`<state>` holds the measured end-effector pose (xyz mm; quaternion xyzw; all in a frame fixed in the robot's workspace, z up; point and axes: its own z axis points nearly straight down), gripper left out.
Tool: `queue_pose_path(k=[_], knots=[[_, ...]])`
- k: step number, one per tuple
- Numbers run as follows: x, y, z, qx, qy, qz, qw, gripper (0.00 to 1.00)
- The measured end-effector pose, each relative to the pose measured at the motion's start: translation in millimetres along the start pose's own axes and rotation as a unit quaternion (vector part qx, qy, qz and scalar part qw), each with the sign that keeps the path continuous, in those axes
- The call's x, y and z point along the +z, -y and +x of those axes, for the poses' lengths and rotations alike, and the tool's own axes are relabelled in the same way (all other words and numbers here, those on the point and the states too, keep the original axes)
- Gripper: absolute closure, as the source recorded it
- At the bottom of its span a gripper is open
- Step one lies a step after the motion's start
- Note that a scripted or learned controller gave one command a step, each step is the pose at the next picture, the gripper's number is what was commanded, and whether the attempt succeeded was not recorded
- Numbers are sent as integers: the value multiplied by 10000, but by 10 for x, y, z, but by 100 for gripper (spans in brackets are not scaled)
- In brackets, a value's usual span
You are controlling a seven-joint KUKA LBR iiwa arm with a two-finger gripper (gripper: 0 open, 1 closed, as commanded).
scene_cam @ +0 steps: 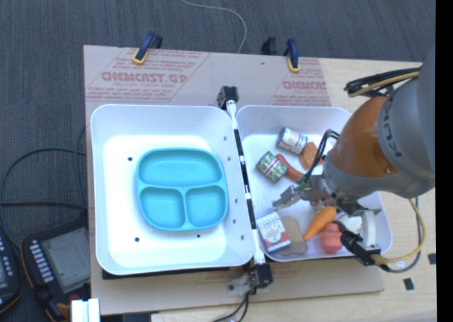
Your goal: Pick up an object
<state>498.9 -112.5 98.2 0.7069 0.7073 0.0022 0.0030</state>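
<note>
Fingers of the arm hang low in the right bin, whether apart or together nobody can tell, beside the carrot near the bin's front; a clean pick likely needs them to straddle it before closing.

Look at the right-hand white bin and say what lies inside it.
Inside the right bin: a small can, a green packet, a carrot, a pink piece and a white carton. The arm covers the bin's right part, so anything beneath is unseen.

Blue tray in left bin, end effector over right bin
</note>
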Motion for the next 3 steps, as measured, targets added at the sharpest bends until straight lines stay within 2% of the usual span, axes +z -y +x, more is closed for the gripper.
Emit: queue_pose_path(k=[1,2,3], knots=[[-94,-2,1,0,-1,3,10000,100],[-179,-1498,73,-3,-22,110,9999,100],[-891,-976,772,-10,-3,32,10000,100]])
